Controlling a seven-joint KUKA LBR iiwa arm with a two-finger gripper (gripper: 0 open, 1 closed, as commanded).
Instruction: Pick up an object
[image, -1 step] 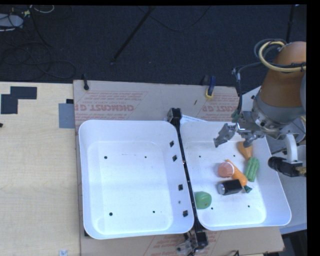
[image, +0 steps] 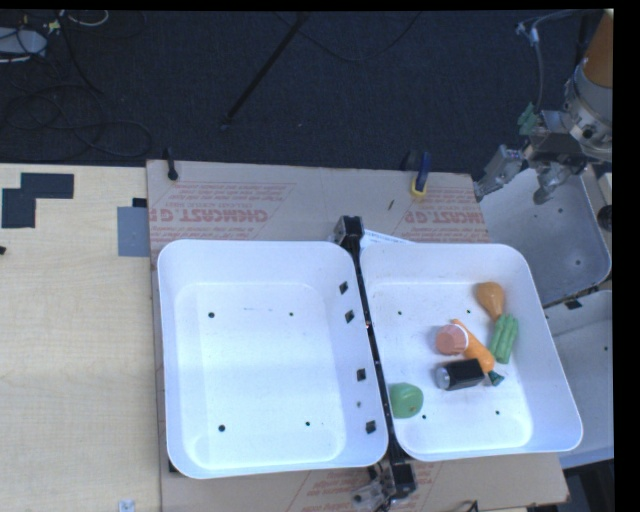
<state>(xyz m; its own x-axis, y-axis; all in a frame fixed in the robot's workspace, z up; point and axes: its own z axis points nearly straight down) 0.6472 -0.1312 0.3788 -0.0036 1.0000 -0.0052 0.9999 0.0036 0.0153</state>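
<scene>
Six small things lie in the right bin (image: 545, 400). One black can (image: 459, 375) lies on its side, its long way running left to right. An orange carrot (image: 478, 351) slants over it, from upper left to lower right, beside a pink ball (image: 450, 340). The green pickle (image: 503, 338) stands nearly up and down. An orange pear (image: 490, 297) sits above it. Down left sits a green ball (image: 405, 400). The gripper (image: 530, 178) hangs high, outside the bins, fingers spread, holding nothing. The left bin (image: 180, 330) is beside.
</scene>
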